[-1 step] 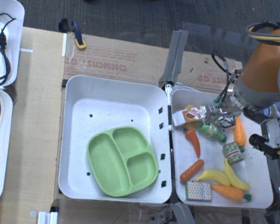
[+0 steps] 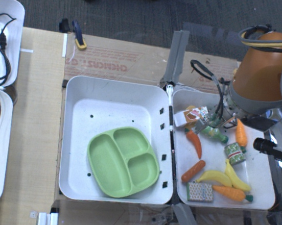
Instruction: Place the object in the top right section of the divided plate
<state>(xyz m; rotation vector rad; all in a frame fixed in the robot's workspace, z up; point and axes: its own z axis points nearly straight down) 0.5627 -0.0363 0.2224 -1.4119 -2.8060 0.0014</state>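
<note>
Bench: two white bins (image 2: 72, 126), one green plate (image 2: 123, 161); end effector (image 2: 217, 118) grip unclear.

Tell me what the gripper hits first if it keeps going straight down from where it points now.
Most likely the green bottle lying in the right bin, just below the gripper. The small carton lies close to its left. Depth is hard to judge from this slanted view.

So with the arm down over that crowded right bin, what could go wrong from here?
1. The toys by the gripper lie packed together: the green bottle, the small packet and a carrot. It may take two or nudge the pile.
2. The green plate lies turned at an angle in the left bin, so the top right section could be misjudged.
</note>
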